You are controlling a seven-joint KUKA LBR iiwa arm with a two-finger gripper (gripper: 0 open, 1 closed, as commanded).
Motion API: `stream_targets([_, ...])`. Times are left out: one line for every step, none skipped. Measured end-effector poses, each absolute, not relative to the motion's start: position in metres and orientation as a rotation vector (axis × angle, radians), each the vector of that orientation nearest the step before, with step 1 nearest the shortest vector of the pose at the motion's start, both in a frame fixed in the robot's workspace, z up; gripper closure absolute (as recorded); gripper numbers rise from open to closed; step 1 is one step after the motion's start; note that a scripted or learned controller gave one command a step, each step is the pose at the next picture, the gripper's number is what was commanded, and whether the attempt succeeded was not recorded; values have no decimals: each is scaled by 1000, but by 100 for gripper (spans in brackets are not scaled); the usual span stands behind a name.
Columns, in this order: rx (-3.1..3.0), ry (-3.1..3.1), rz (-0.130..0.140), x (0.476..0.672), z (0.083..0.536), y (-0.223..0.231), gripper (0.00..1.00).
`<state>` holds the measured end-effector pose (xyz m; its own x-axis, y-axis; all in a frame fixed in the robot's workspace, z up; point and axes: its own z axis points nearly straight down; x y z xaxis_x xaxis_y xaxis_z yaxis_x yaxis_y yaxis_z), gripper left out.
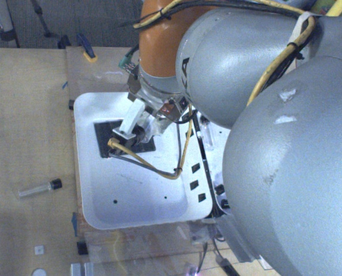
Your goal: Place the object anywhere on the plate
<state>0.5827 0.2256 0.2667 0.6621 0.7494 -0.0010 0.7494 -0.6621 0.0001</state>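
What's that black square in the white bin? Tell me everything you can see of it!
The black square is thin and flat, dull and dark all over, with straight edges; it is probably the plate. It lies flat on the floor of the bin, towards the left wall and turned a little against it. Its left side and two corners show. The arm covers the rest, so I cannot tell if anything lies on it.

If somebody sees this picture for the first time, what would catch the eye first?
The big grey arm with its orange band covers the right and top of the view. Below it lies a white bin, with a dark flat square near its upper left corner.
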Motion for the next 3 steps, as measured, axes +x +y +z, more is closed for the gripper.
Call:
stream_targets([3126, 312, 5, 626, 396, 218, 100])
stream_targets([3119, 369, 1, 568, 341, 223, 100])
stream_targets([3124, 329, -6, 548, 157, 224, 100])
